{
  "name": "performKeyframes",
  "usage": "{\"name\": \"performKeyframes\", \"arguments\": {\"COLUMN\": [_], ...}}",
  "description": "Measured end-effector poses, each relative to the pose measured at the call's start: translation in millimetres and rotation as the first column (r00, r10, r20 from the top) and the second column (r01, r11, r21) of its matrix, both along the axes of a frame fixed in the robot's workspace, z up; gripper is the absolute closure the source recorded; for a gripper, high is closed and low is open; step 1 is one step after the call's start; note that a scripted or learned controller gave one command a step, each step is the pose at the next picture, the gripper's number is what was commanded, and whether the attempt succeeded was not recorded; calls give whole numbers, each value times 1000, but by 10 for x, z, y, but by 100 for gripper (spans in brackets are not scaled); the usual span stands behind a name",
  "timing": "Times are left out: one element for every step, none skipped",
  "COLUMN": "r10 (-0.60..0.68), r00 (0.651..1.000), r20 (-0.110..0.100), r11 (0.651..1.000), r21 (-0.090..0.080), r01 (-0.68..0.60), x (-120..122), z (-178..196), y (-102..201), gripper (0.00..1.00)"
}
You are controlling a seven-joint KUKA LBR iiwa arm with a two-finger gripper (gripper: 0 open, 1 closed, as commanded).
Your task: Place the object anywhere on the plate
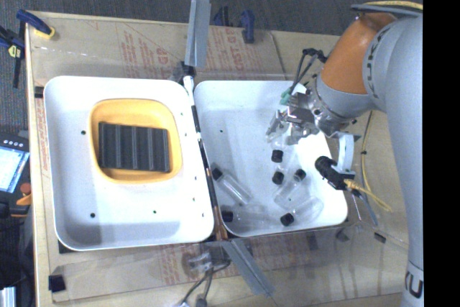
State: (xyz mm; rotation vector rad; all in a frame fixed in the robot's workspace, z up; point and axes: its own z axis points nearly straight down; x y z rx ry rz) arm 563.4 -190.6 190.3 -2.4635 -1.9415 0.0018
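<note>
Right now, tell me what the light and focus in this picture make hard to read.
Camera view: the white right bin is washed out, so the small clear black-capped vials nearly vanish into it; the gripper is a small, cluttered tangle; soft shadow darkens the white left bin's lower edge; the yellow plate with its dark ribbed centre reads clearly.

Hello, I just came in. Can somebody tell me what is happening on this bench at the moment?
A grey and orange robot arm reaches in from the right, its gripper over the right bin, where several small clear objects with black caps lie scattered. The yellow plate, with a dark ridged insert, sits in the left bin. None of the objects is on the plate yet.
</note>
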Motion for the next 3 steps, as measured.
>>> {"name": "performKeyframes", "arguments": {"r10": [29, 252, 389], "r00": [1000, 968, 921], "r20": [1, 1, 3], "r11": [1000, 968, 921], "r21": [-2, -2, -3], "r01": [-29, -252, -389], "x": [136, 329, 615], "z": [275, 388, 248], "y": [572, 1143, 1558], "gripper": [100, 100, 100]}}
